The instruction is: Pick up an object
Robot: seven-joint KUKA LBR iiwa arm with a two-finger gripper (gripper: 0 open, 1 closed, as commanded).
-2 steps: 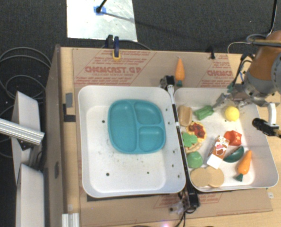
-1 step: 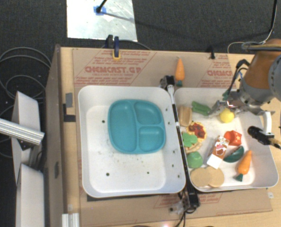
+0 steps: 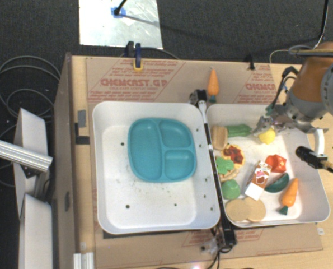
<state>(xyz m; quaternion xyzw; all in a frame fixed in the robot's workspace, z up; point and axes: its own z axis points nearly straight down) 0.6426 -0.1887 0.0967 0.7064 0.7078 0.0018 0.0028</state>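
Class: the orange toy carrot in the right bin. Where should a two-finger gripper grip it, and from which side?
Grip the carrot across its thick orange middle, coming from above. It lies flat, slanted, leaf end toward the bin's near wall, so fingers probably close best across its narrow width.

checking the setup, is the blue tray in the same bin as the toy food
No, the blue tray lies alone in the left bin, while the toy food fills the right bin.
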